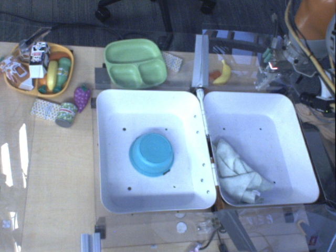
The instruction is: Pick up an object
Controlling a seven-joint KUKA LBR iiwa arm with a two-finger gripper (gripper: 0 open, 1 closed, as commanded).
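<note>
A round blue bowl [151, 154] lies upside down in the middle of the left white bin [110, 193]. A crumpled white cloth [239, 172] sits against the front left wall of the right bin [294, 140]. My arm comes in at the top right, with its orange band [315, 4] showing. The gripper [272, 62] hangs among cables behind the back edge of the right bin, well away from both the bowl and the cloth. I see nothing held in it.
A green divided plate [135, 63] rests behind the left bin. A toy banana [223, 73] lies behind the right bin. On the bench at the left are a yellow bowl of toy food [39, 70], purple grapes [81, 96] and a small can [65, 114].
</note>
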